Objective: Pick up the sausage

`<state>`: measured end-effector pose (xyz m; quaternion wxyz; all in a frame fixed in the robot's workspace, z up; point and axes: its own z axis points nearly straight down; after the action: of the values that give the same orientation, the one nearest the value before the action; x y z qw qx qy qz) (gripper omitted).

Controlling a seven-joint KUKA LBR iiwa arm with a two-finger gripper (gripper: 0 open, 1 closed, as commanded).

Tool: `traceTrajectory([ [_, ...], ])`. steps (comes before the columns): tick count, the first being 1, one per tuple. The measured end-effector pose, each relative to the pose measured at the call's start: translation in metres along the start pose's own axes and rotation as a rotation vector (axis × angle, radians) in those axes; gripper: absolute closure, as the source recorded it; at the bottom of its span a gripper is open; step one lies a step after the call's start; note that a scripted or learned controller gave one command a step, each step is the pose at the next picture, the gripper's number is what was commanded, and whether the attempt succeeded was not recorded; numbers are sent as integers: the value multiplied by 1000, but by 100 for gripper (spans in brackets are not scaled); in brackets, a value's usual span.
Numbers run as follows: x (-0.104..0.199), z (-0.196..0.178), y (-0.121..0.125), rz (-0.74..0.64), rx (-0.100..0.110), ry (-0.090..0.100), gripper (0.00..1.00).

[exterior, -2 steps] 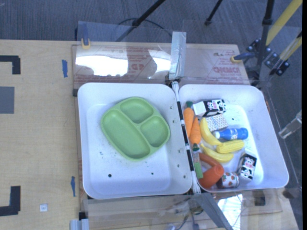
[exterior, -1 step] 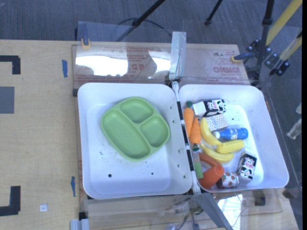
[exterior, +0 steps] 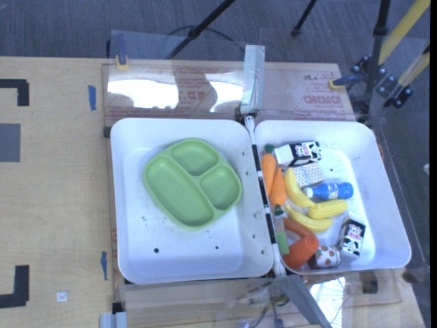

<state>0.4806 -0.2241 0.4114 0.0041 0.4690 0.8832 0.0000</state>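
The sausage [exterior: 301, 229] lies in the right bin [exterior: 382, 183], near its front left corner, just below the bananas [exterior: 311, 207] and beside the bin's left wall. The left bin [exterior: 136, 244] on the tabletop [exterior: 54, 183] carries a green divided plate [exterior: 192, 182].

Sausage [exterior: 301, 226]: orange-red, elongated, smooth-skinned. It is laid flat and slanted in the near left part of the right-hand white bin [exterior: 389, 203], close to the dividing wall. It is partly overlapped by a yellow banana [exterior: 300, 195] and bordered below by a rounded orange-red piece [exterior: 299, 250].
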Motion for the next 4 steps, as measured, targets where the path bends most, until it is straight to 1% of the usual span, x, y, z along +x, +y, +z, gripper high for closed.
traceTrajectory([
  [1,1,24,0,-240,2,7,0],
  [2,1,42,0,-524,0,6,0],
  [3,0,14,0,-778,-1,-2,0],
  [4,1,30,0,-1008,-1,5,0],
])
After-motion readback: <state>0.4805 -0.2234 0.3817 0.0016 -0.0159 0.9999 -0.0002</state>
